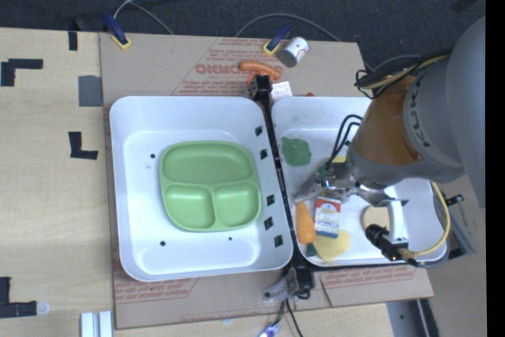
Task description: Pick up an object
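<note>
On the left of my view the left bin [130, 170] carries a green divided plate [211, 185], lying flat in the middle with three shallow compartments. I judge it light, stiff and slick; its low rounded rim offers little to a two-finger pinch from above, so I leave it alone.

Moving right across the divider, the right bin [316, 110] holds the smaller things. Near its upper left lies a flat green piece [297, 151], thin and close against the bin floor, which I expect would be hard to get fingers under. Lower down, just beside the divider, an orange carrot-shaped toy [304, 222] lies lengthwise. It looks light, firm and smooth, and I would close across its narrow width near the middle, where it is thickest. Touching it on the right is a small white and red carton [327, 216], probably light and a little crushable, with flat sides that suit a pinch. Below that a yellow piece [334, 245] rests against the bin's near wall; it is partly hidden and I cannot tell its shape.

The pincer [338, 182] hangs over this cluster, just above the carton, with the grey arm and its orange band behind it. From here I cannot tell how wide its fingers stand, and I see nothing held between them. The things crowd together, so a neighbour could get nudged.
</note>
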Motion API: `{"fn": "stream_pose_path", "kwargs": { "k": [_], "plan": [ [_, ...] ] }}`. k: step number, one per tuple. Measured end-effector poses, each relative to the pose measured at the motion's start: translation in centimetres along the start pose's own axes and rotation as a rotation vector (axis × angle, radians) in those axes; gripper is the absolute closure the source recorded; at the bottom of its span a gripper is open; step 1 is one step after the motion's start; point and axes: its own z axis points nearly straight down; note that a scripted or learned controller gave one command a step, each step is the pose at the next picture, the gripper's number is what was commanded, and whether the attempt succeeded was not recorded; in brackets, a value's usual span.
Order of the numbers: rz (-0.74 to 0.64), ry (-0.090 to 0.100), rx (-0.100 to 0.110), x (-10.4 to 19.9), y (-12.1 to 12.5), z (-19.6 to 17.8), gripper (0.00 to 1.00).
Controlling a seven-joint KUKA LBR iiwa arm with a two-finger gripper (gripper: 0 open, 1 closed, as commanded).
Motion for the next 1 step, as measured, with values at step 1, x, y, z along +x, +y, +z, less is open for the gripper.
{"fn": "stream_pose_path", "kwargs": {
  "k": [1],
  "plan": [
    [-0.001,0.0,0.002,0.04,5.47,0.08,0.0]
  ]
}}
